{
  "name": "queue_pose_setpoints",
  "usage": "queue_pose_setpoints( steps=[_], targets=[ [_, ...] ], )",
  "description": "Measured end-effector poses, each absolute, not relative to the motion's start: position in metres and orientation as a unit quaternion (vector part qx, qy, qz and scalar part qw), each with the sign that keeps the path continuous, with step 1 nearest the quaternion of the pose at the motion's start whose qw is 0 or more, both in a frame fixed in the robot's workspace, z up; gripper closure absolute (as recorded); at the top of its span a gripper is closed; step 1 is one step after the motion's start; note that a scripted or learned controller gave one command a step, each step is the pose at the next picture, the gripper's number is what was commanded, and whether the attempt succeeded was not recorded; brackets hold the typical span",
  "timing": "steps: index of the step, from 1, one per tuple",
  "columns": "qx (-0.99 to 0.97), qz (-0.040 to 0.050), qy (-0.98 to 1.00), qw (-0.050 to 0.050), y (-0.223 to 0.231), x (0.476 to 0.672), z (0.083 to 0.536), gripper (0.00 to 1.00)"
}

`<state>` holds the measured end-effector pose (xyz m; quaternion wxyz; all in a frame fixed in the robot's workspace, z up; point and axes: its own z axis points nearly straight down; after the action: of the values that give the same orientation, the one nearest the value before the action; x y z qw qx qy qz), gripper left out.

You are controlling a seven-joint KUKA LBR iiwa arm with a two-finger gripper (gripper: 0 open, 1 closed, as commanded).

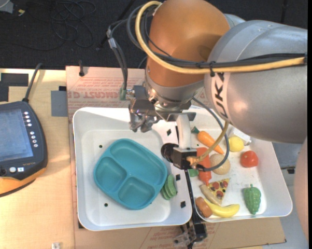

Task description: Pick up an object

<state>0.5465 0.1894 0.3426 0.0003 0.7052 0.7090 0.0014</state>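
Reaching in from the right, the grey arm (259, 82) hangs its pincer (141, 119) over the back edge of the left bin (86, 139); whether it is wide or narrow I cannot tell. A teal divided tray (129, 174) lies in that bin. Toy food sits in the right bin (278, 191): a carrot (210, 139), lemon (236, 144), tomato (249, 158), pizza slice (217, 190), banana (221, 209)
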Motion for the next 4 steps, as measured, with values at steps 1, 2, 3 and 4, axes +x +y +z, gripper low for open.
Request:
queue_pose_setpoints(
  steps=[1, 2, 3, 4],
  targets=[
    [0.704, 0.0005, 0.71, -0.001, 0.248, 0.5, 0.384, 1.0],
    [0.707, -0.0109, 0.707, -0.004, 0.243, 0.483, 0.224, 1.0],
    [0.708, -0.0025, 0.706, -0.001, 0.243, 0.487, 0.233, 0.0],
    [0.708, 0.0012, 0.706, 0.001, 0.242, 0.539, 0.102, 0.0]
  ],
)
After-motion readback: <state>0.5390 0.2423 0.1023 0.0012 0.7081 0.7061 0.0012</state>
